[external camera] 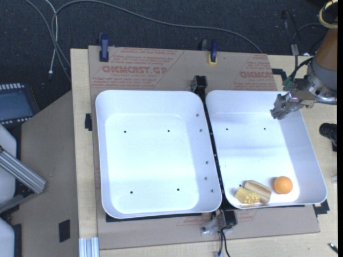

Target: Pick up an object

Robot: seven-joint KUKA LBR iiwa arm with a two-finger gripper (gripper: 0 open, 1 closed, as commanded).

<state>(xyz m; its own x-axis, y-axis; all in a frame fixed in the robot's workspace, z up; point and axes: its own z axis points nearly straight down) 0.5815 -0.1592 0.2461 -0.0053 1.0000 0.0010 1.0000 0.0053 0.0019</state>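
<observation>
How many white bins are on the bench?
2. The left bin sits beside the right bin, which holds an orange ball, a bread roll and a corn cob.

Wooden bench [80, 159] under brown board [161, 68], two white bins [102, 143].

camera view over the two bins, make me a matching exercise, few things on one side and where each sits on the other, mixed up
Things:
1. orange ball
2. corn cob
3. gripper
4. blue clamp

Places:
A. far edge of the board, above the left bin's far corner
B. over the far right part of the right bin
C. near right corner of the right bin
D. near rim of the right bin, left of the tan roll

Pairs: 1-C, 2-D, 3-B, 4-A
</observation>
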